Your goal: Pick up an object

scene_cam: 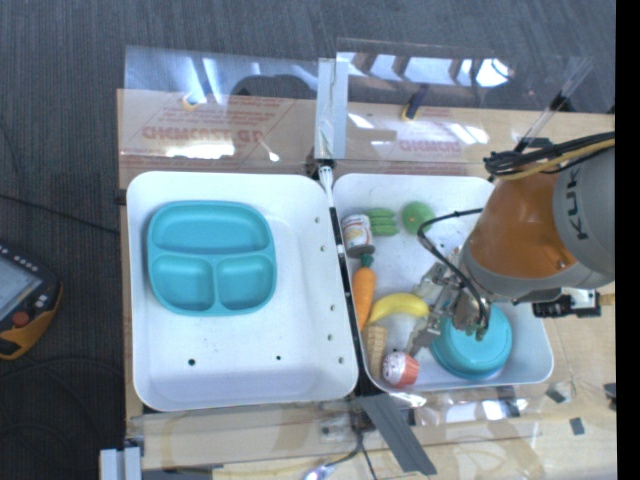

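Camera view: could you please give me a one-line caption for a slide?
KUKA arm's gripper low in the right bin beside a banana and teal bowl; teal divided plate in the left bin.

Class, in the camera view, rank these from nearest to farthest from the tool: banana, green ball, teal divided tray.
From the tool:
1. Banana, just beside it, right bin.
2. Green ball, at the right bin's far wall.
3. Teal divided tray, in the left bin.

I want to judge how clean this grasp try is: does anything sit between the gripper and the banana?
Nothing visible does. The gripper is low in the right bin, just right of the banana, with bare bin floor between them. The teal bowl lies on the gripper's far side, and the carrot lies beyond the banana.
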Action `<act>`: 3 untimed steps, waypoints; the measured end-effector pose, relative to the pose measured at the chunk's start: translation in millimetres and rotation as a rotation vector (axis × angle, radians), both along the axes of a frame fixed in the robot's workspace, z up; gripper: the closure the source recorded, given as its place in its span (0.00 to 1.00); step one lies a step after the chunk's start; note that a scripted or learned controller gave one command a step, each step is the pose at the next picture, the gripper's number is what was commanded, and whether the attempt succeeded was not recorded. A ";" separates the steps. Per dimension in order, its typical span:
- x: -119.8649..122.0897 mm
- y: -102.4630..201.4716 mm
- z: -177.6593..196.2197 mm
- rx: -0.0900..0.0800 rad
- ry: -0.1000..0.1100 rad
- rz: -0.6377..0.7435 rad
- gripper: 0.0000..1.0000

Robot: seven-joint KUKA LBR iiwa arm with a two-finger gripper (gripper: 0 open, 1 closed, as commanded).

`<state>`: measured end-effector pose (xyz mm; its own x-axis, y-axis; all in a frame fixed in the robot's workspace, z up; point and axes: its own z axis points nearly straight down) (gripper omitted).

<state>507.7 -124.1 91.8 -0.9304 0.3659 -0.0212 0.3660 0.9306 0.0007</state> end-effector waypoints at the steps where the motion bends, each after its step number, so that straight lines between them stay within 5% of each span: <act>1: 18.5 -30.7 -0.9 0.005 0.008 0.090 0.00; 2: -4.4 -28.5 -0.1 0.002 -0.002 0.023 0.00; 3: 17.4 13.5 -0.6 0.006 0.003 -0.217 0.00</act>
